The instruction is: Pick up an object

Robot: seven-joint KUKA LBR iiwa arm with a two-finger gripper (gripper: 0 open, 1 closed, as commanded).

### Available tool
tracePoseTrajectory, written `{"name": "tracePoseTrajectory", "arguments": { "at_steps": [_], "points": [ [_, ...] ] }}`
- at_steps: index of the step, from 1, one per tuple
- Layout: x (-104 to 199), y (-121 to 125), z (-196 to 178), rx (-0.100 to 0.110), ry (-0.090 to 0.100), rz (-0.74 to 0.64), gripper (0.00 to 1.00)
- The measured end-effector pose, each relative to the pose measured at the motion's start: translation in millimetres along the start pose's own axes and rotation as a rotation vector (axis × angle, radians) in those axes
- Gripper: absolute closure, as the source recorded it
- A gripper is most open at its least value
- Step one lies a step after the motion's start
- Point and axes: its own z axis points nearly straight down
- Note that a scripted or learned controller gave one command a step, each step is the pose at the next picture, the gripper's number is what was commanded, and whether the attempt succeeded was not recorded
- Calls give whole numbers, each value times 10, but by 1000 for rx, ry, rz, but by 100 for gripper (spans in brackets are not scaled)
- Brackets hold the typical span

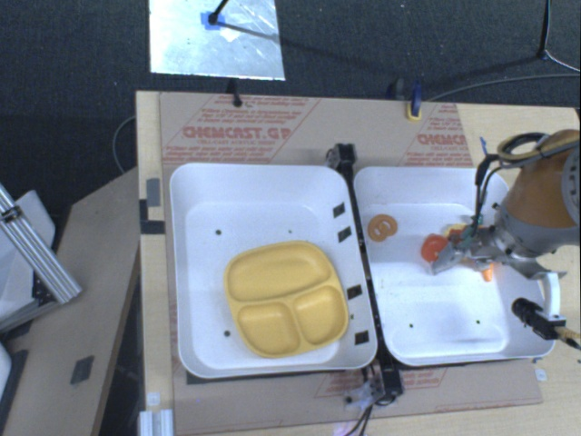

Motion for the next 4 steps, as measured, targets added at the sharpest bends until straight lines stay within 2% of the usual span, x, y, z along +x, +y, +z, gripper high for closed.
{"name": "tracePoseTrajectory", "arguments": {
  "at_steps": [1,2,4],
  "points": [
    [-4,14,-124,-4,-1,0,100],
    [-82,-13,-730,-7,-3,1,100],
    [-42,-27,-1662,-7,-3,-3,100]
  ]
}}
